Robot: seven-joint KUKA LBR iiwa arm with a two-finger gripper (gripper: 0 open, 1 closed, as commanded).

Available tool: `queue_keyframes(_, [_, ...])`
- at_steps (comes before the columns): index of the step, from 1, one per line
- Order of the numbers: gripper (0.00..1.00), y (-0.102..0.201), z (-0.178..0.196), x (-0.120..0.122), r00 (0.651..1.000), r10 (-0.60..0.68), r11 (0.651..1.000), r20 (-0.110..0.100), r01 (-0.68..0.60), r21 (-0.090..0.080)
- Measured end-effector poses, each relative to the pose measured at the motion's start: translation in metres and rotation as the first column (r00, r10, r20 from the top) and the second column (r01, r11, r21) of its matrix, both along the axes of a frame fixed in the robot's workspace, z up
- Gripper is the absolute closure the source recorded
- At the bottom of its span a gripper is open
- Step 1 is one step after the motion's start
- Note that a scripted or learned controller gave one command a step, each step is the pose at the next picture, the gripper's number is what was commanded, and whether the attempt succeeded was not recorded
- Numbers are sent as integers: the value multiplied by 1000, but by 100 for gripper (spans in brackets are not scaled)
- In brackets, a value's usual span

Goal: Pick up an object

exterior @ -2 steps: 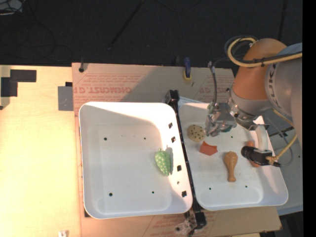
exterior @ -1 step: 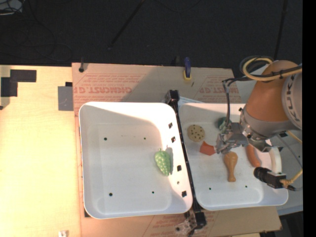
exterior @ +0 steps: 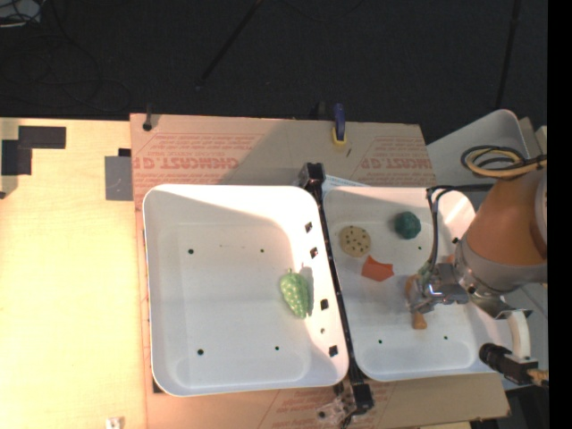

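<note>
My gripper (exterior: 420,298) hangs low over the right bin (exterior: 393,365), right of its middle, reaching in from the right under the orange wrist band. A small tan-orange object (exterior: 417,318) lies directly at its tip; whether it is gripped cannot be told. A red-orange piece (exterior: 376,269) lies just left of the gripper. Further back sit a round tan cookie with dark dots (exterior: 355,239) and a dark teal ball (exterior: 407,224). A green bumpy object (exterior: 294,292) rests in the left bin (exterior: 197,365) against its right wall.
A black divider with clips (exterior: 329,275) runs between the two bins. Cardboard (exterior: 223,155) lies under the bins, with a pale wooden bench (exterior: 63,284) to the left. Yellow cable coils (exterior: 492,159) sit at the far right behind the arm.
</note>
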State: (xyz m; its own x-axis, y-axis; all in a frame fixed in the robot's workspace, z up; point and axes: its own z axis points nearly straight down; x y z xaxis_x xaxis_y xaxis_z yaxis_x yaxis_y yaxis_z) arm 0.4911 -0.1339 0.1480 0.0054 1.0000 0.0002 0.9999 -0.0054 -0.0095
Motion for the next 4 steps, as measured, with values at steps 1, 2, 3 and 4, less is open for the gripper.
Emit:
queue_keyframes(1, [0,2,2,3,1000,2,1000,6,-2,1])
queue_keyframes(2, [0,36,-62,-2,1000,6,1000,7,-6,-1])
queue_keyframes(3, [0,53,-61,32,1000,8,1000,8,-8,0])
queue_keyframes(4, [0,94,46,64,1000,11,1000,19,-11,1])
